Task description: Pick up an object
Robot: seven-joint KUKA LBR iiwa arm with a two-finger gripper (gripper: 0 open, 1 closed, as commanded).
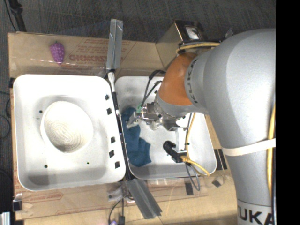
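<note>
A crumpled blue cloth [135,140] lies along the left side of the right bin [206,158]. My gripper [138,117] hangs low over the cloth's upper end, reaching in from the right under the orange band of the arm. A pale round woven object [67,126] rests in the left bin [28,172], far from the gripper.
A purple grape-like object [57,52] lies on the cardboard behind the left bin. A black connector with a yellow cable [174,152] hangs over the right bin's near side. The divider with black clips [112,125] separates the bins. The big grey arm covers the right side.
</note>
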